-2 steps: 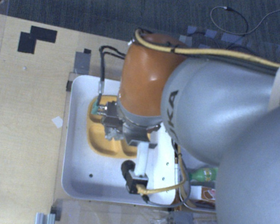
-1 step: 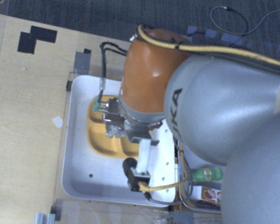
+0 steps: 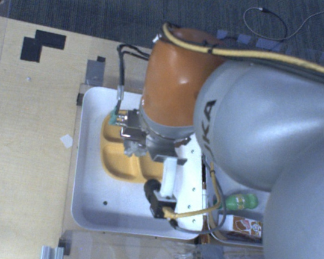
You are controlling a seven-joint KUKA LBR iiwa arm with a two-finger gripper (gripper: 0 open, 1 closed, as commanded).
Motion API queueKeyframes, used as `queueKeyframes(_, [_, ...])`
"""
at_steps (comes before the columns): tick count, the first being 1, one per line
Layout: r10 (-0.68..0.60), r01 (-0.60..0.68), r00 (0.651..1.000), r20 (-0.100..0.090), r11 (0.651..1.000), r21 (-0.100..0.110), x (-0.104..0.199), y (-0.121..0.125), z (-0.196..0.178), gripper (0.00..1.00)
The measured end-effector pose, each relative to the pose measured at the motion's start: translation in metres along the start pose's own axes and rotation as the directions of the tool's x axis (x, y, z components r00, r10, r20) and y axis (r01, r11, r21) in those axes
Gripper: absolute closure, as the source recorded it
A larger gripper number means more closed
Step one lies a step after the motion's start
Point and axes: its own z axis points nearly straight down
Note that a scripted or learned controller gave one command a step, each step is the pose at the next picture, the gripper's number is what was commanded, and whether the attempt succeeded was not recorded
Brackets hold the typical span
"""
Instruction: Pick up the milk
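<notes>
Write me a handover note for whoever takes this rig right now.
Gripper: over the left bin, above a yellow tray-like thing; the wrist hides its state.
Milk: cannot pick it out. A brown carton and a green bottle show beyond that bin's right wall, under the arm.
Done: no pick visible.
Left: find the milk, grasp, lift.
</notes>
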Motion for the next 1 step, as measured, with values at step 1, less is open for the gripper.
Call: queueKeyframes(1, [-0.171,0.171,0.985,0.003,0.985,0.006,-0.0096,-0.0139,0.008,1.0])
